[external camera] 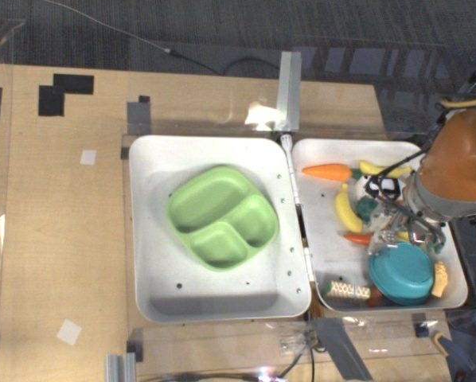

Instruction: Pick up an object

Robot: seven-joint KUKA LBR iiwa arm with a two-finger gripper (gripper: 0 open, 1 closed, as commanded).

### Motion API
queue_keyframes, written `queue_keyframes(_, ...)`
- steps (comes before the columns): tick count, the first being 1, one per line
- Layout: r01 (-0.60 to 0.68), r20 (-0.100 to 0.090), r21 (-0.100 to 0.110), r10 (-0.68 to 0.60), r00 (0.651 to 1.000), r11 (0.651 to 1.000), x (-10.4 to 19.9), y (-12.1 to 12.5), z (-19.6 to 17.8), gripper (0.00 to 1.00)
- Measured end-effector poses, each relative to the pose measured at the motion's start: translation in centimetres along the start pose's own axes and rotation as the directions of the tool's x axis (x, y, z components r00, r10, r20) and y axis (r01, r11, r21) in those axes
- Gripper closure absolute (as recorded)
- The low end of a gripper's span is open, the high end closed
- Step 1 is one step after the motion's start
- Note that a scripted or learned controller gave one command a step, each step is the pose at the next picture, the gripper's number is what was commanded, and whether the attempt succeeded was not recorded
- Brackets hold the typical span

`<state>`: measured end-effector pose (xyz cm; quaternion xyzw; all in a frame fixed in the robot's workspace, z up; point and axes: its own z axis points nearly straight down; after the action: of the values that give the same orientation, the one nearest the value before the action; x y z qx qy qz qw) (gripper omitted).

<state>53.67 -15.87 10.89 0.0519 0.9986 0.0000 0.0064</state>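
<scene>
Bench (55,237): pale wood-grain surface, matt. 2 bins (154,293): white plastic, smooth, faint sheen. Divided plate (222,217): green plastic, smooth, satin. Bowl (401,275): teal plastic, glossy. Carrot (327,171) and banana (345,211): smooth moulded plastic by the look. Arm's band (461,161): orange, glossy. Post (289,94) between the bins: brushed grey metal.

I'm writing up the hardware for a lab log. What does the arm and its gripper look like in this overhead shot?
The arm comes in from the right as a rounded orange band over a grey wrist section. A thin dark cable with yellow runs from it towards the gripper, a cluttered metal and black assembly with a small black-and-white block on its upper side. Finer markings are too small to read.
</scene>
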Motion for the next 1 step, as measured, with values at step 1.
queue_keyframes(1,0.0,-0.003,0.0,0.0,1.0,1.0,0.07,0.0,0.01,0.0)
